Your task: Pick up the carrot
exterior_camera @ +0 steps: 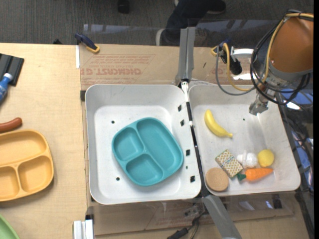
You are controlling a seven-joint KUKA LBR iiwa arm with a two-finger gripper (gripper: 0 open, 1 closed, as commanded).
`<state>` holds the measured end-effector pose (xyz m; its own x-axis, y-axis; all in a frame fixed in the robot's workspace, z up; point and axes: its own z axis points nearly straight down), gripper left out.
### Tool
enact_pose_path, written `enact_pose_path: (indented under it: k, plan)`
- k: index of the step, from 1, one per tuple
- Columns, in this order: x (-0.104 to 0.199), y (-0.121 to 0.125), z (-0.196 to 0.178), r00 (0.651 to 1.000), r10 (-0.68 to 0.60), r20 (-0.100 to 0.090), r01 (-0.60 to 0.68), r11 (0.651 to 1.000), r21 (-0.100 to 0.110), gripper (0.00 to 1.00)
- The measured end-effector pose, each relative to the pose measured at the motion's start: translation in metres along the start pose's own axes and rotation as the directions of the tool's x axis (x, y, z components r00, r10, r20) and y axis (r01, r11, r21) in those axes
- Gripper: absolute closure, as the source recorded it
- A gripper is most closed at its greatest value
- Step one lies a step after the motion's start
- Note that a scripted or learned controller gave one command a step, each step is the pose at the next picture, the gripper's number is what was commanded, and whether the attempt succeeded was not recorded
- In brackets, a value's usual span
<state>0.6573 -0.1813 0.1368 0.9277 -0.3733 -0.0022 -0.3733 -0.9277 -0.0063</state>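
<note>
Brown cardboard sheet (130,66) at 12 o'clock behind the bins: red printed lettering, upside down, reads roughly "CHEMCAST"; smaller lines below it illegible.

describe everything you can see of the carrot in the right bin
The carrot is a small toy, orange and smooth like plastic, with a green tuft at its blunt end. It lies flat near the front of the right bin, tip pointing right, tuft pointing left. The tuft sits against a patterned cracker-like square; a yellow ball and a white piece lie just behind it. The pincer hangs well away, toward the bin's back.
</note>
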Motion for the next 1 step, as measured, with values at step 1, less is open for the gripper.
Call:
enact_pose_path:
  k: [1]
  plan:
    - [-0.0057,0.0452,-0.0813,0.998,0.059,-0.004,-0.059,0.998,0.0,1.0]
